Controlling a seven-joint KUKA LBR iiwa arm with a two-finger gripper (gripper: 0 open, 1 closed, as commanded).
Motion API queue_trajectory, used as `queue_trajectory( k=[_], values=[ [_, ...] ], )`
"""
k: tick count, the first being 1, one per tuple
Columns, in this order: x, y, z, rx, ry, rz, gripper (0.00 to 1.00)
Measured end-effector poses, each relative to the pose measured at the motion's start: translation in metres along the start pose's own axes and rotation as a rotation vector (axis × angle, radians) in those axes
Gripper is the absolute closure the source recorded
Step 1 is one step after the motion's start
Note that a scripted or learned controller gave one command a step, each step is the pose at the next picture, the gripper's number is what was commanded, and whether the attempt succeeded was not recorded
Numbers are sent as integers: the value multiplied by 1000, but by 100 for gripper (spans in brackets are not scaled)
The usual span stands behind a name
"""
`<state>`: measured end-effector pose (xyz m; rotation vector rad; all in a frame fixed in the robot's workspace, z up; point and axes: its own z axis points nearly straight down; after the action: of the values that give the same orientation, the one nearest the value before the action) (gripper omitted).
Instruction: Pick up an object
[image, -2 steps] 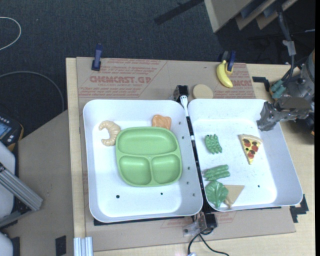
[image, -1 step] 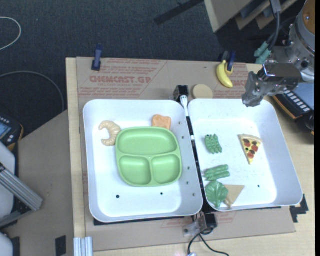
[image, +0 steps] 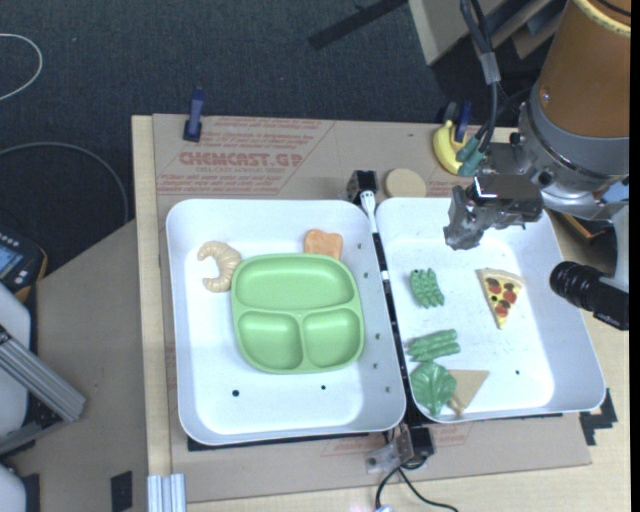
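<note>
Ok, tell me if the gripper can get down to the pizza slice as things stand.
Probably yes: the pizza slice lies flat in the right bin, nothing on top, and the gripper hovers nearby.

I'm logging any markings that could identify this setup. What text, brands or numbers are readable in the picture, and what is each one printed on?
"CHEMCAST G P", red print on the brown board under the two white bins; the last letters are unclear.
Smaller red lines above and below that word on the same board: too small and blurred to read.
No readable text on the bins, the green tray, the toy foods or the gripper.
</note>
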<state>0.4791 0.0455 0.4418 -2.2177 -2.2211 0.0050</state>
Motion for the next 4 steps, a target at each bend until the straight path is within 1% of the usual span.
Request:
queue_trajectory(
  k=[1, 2, 3, 4],
  values=[
    [101, 1, 92, -4, 2, 0, 100],
    [63, 34, 164, -2, 0, 3, 100],
    [46, 1, 184, 0, 0, 3, 100],
    [20, 48, 227, -4, 1, 3, 100]
  ],
)
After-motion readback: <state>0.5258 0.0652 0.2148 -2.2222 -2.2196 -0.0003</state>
